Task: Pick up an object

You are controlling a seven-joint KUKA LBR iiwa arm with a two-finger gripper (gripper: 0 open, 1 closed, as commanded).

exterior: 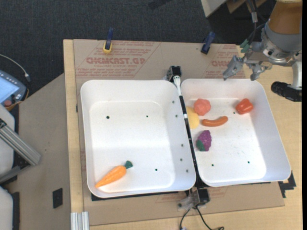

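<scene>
Nearest the camera, in the left bin [91,128]: a carrot [113,174], lying at the front corner, long axis on a diagonal, green top pointing up and right, orange tip down and left. Further in, across the divider, in the right bin [273,143]: a purple grape bunch [204,140], then a sausage [214,121] stretched roughly left to right with a slight curve, a yellow piece [192,118] against the left wall, a pink-red round fruit [202,106], and a red pepper-like piece [244,106] toward the far right. Farthest back, above the rear rim of the right bin: the gripper [243,69], fingers spread apart and downward, nothing between them. Of all the pieces, the red pepper-like piece nearest to the fingers, lying forward of them and just inside the bin, compact with no marked long axis. Likely next: a short descent forward into the bin over that piece; the carrot well apart, on the far side of the surface [144,56].
</scene>
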